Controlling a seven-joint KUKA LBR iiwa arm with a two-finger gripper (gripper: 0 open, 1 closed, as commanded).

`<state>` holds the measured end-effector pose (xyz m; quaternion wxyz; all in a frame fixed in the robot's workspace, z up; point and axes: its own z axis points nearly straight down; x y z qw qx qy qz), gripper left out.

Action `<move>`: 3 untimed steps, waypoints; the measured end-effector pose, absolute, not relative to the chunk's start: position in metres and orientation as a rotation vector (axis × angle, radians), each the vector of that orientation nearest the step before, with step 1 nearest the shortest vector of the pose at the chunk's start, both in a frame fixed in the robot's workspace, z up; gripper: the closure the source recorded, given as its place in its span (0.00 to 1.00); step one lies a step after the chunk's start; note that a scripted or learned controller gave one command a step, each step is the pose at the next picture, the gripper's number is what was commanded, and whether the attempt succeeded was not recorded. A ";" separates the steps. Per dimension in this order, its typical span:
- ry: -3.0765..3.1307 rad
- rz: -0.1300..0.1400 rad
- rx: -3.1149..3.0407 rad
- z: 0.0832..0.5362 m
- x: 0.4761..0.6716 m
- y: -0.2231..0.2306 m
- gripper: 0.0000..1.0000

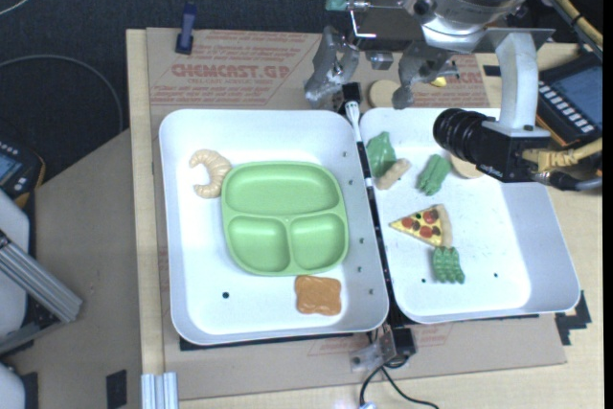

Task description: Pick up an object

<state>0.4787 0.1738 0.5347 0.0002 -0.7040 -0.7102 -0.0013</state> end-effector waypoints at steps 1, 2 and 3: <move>-2.225 -0.009 -2.221 0.546 0.480 0.170 1.00; -2.220 0.028 -2.212 0.357 0.477 0.213 1.00; -2.214 0.026 -2.219 0.233 0.476 0.203 1.00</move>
